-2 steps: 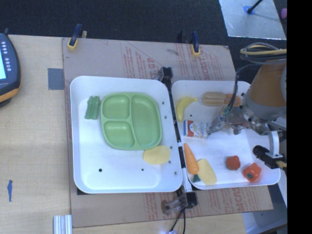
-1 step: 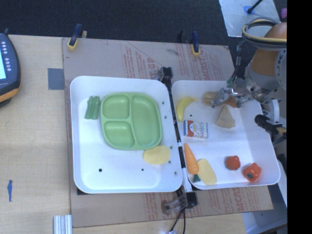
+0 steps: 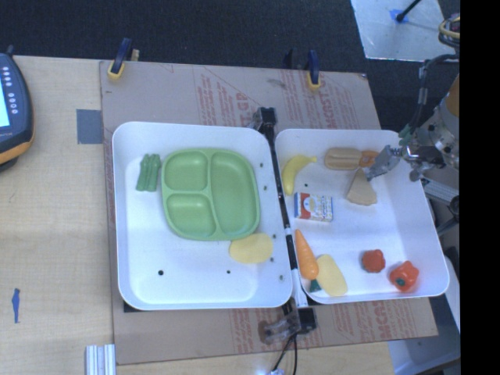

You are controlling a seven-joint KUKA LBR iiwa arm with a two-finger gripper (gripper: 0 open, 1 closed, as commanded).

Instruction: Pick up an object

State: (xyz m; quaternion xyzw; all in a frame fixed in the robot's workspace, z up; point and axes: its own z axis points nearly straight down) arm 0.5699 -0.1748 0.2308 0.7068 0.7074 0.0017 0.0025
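The pincer (image 3: 384, 162) hangs low over the right bin (image 3: 414, 225); I cannot tell how it stands. A tan wedge (image 3: 362, 189) lies just below-left of it, the hotdog (image 3: 349, 158) just left, long axis pointing toward it.

Left of the yellow banana (image 3: 295, 170) lies a light green divided plate (image 3: 211, 193), with dark green beans (image 3: 148, 172) past it. Below the banana sit a red-and-white packet (image 3: 313, 207), an orange carrot (image 3: 305, 256), and a red pepper (image 3: 404, 276). Both bins (image 3: 141, 287) are white.
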